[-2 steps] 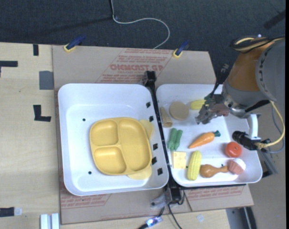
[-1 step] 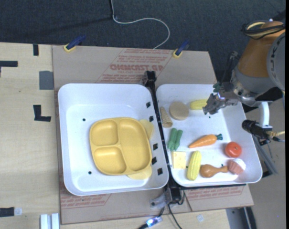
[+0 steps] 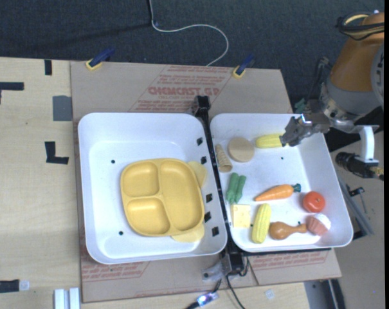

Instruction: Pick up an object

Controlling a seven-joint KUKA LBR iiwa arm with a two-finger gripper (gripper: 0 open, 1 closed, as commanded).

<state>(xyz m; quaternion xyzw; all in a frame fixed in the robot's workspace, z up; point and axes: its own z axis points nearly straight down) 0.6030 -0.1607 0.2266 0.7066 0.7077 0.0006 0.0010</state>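
I see the tool (image 3: 292, 136) low over the right bin's (image 3: 339, 192) far edge, its tip touching the yellow banana (image 3: 268, 141) — whether it is spread or pinching I cannot tell. Beside the banana lies a tan disc (image 3: 241, 150); nearer me, a carrot (image 3: 276, 192), tomato (image 3: 314, 201) and corn cob (image 3: 262, 221). The left bin (image 3: 98, 140) holds a yellow tray (image 3: 162, 195).

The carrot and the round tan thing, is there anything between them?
No. In the camera view, the stretch of white bin floor between the carrot and the round tan piece is bare.
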